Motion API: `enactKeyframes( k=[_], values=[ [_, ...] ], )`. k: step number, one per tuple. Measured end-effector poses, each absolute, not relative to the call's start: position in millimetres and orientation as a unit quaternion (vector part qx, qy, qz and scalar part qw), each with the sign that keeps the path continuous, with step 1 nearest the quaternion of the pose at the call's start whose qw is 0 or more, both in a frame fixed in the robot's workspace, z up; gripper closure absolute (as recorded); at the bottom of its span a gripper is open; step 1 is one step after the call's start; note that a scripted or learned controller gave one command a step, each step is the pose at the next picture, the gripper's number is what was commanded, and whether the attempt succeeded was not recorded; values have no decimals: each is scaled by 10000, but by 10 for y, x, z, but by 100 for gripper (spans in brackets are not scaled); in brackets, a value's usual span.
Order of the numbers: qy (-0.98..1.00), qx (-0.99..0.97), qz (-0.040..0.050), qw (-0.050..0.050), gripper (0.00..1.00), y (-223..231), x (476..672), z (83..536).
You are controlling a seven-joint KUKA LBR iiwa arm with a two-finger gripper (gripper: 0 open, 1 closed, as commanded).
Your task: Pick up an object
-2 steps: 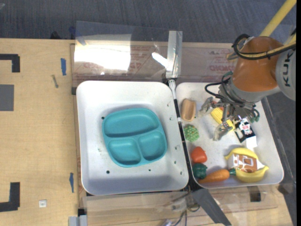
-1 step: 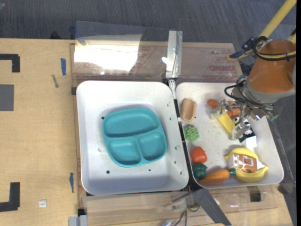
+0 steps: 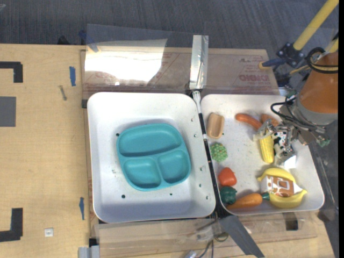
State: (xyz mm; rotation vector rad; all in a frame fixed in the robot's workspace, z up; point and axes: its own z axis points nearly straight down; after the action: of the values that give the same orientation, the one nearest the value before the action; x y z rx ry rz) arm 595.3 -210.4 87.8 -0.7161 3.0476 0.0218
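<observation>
Toy food lies scattered in the right bin (image 3: 317, 198), where the gripper (image 3: 283, 144) has reached in from the right edge, below the arm's orange band (image 3: 321, 87). Dark cables and linkage clutter the tool, so whether the fingers are open or closed cannot be told, and nothing can be seen clamped in them. Just beside the fingers on the left, an ear of yellow corn (image 3: 266, 148) lies lengthwise, seemingly touching or nearly touching the tool. Beyond the corn, toward the bin's far wall, sits an orange sausage-shaped piece (image 3: 248, 120), with a second, smaller orange piece (image 3: 267, 119) close to it. On the near side of the fingers rests a banana (image 3: 287, 198) with a small printed card or box (image 3: 281, 186) on top of it. Well left of the fingers, along the divider between the bins, lie a tan bread roll (image 3: 215, 126), a green leafy ball (image 3: 219, 152), a red pepper (image 3: 227, 176) and a carrot (image 3: 244, 200) with a dark green top. Farther left, the other white bin (image 3: 102, 198) carries a teal three-compartment plate (image 3: 155, 156). Both bins sit on the wooden counter (image 3: 37, 160).
</observation>
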Motion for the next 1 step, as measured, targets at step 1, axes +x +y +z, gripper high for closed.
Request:
enactKeyframes(
  k=[1],
  values=[
    [9570, -2902, 2, 43, 0, -1570, 5638, 878]
  ],
)
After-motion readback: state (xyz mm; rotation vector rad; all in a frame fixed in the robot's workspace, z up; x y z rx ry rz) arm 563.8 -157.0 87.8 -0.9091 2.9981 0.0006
